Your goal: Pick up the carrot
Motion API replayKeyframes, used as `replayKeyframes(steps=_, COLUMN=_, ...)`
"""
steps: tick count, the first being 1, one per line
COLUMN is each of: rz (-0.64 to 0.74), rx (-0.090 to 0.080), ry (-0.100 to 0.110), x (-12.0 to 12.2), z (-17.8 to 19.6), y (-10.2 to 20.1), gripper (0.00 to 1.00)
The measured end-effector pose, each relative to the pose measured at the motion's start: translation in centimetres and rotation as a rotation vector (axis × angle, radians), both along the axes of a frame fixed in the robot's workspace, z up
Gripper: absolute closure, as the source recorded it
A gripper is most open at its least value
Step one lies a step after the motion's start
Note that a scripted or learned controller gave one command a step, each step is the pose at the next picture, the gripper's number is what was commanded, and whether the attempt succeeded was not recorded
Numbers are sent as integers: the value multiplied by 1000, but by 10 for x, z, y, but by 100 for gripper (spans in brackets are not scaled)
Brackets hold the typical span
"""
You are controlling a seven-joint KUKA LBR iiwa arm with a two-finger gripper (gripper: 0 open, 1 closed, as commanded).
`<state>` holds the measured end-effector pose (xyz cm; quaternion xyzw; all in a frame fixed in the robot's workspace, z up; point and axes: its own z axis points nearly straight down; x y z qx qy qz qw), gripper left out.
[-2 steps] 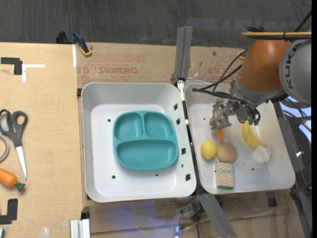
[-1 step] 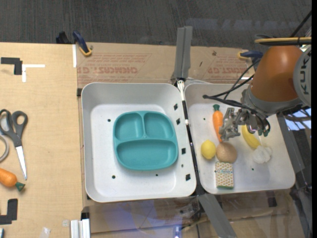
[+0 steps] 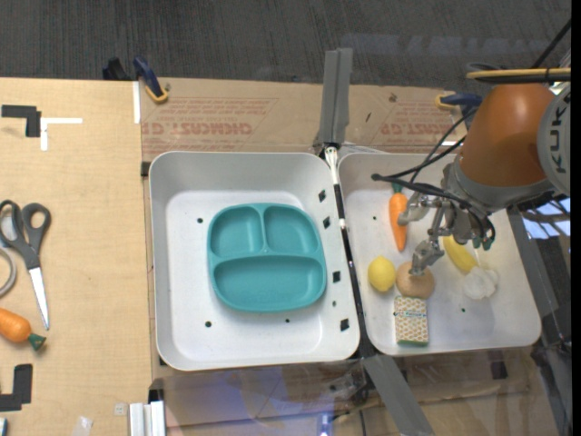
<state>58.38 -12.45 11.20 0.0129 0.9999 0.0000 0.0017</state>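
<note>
Carrot (image 3: 398, 219): right bin (image 3: 508, 330), upper-left part, lying free. Gripper (image 3: 434, 245): just right of carrot and slightly lower in frame, above brown round item (image 3: 415, 284); finger state cannot be told.

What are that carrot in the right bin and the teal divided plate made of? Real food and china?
The carrot looks like toy plastic: even orange, smooth, faintly glossy, though the view is too coarse to be certain. The teal plate also looks like moulded plastic, matte to satin, with rounded compartment ridges and soft edges rather than china's hard shine.
</note>
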Motion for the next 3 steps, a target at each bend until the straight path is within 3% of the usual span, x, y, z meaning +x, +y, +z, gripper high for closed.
replayKeyframes(steps=1, rz=-35, rx=1, ry=1, x=13, z=-20, y=30, gripper=0)
replayKeyframes(steps=2, rz=-237, rx=0, ry=-2, x=11, z=74, y=-48, gripper=0)
replayKeyframes(steps=3, rz=-256, rx=-1, ry=-3, x=52, z=-18, y=-74, gripper=0)
